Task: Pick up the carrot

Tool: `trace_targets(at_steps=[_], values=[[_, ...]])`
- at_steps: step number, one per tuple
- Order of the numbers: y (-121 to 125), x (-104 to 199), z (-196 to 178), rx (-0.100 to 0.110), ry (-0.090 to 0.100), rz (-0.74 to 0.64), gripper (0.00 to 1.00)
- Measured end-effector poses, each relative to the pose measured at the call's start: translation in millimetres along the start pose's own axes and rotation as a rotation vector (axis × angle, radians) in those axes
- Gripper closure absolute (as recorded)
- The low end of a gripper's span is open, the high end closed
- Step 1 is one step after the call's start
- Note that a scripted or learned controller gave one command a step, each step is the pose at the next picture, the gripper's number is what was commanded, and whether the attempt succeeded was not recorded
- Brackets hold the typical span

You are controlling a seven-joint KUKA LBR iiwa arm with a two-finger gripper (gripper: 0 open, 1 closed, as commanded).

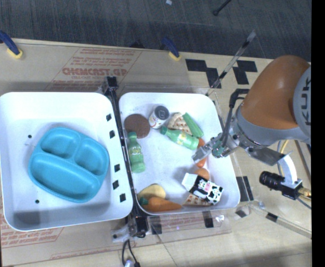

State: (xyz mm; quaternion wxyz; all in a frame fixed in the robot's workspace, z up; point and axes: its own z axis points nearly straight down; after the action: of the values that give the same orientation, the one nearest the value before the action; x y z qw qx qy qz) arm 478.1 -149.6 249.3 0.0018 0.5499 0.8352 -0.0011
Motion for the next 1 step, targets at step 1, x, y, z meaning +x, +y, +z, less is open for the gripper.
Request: trace_targets(at_steps=[1], values=[[-0.4, 1.0, 2.3, 0.004, 0.003, 0.0, 0.0]])
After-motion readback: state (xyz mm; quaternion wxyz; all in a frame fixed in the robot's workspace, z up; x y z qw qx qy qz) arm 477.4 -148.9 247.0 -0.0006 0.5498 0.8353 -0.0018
